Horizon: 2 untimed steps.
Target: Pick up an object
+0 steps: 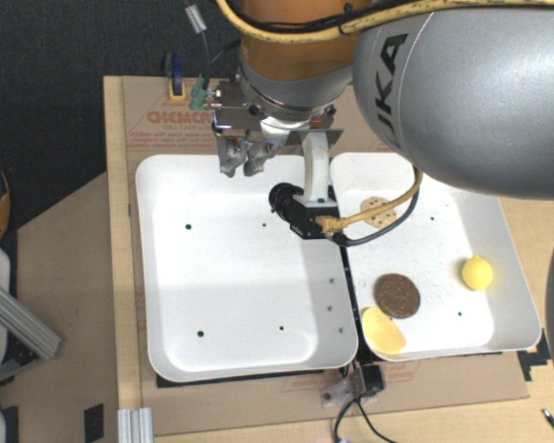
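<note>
Brown cardboard (pixel 129 247) lies under two white bins, with dark cloth behind it at the top of the frame. Left bin (pixel 166 340) has only small dark dots on its floor. Right bin (pixel 508 275) holds the things to pick: a yellow ball (pixel 477 272) at the right, a brown disc (pixel 398 295) near the lower middle, a pale yellow piece (pixel 383 331) just below the disc and touching it, and a tan piece with holes (pixel 377 210) higher up.

The big grey and orange arm (pixel 443 53) fills the top right. Its gripper (pixel 242 160) hangs over the top edge of the left bin, well apart from all the things. I cannot tell how it is set; nothing shows in it.

So I think the job is at its start. Nothing is picked up yet. The arm must go over to the right bin, come down on one thing, and lift it.

A black part with a yellow cable (pixel 369 220) hangs between the bins and partly covers the tan piece. The disc and pale piece touch, so they may be hard to take alone. The ball sits by itself and looks easiest, though it may roll.
</note>
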### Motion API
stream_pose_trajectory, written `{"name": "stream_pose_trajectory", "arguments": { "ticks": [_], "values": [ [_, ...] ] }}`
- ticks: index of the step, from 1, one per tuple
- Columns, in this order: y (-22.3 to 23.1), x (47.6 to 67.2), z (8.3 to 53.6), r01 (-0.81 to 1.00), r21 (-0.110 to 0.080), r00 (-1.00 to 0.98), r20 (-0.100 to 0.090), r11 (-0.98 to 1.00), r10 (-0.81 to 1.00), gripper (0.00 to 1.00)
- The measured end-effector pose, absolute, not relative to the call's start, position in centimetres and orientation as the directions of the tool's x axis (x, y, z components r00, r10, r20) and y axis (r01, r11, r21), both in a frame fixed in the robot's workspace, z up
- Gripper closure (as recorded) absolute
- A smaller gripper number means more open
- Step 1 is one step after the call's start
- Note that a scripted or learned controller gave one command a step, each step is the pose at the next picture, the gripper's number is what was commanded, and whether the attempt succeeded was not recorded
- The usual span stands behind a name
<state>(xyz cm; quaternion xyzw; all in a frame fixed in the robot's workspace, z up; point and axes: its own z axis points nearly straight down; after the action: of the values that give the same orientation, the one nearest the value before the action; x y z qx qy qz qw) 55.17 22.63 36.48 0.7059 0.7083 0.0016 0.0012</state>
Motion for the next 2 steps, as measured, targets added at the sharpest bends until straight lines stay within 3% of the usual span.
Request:
{"name": "stream_pose_trajectory", "arguments": {
  "ticks": [1, 2],
  "values": [
    [22.7, 55.2, 37.5, 1.000, 0.006, -0.004, 0.001, 0.004, 1.000, 1.00],
    [22.4, 55.3, 29.7, 1.000, -0.010, 0.001, -0.004, -0.002, 1.000, 1.00]
  ]
}}
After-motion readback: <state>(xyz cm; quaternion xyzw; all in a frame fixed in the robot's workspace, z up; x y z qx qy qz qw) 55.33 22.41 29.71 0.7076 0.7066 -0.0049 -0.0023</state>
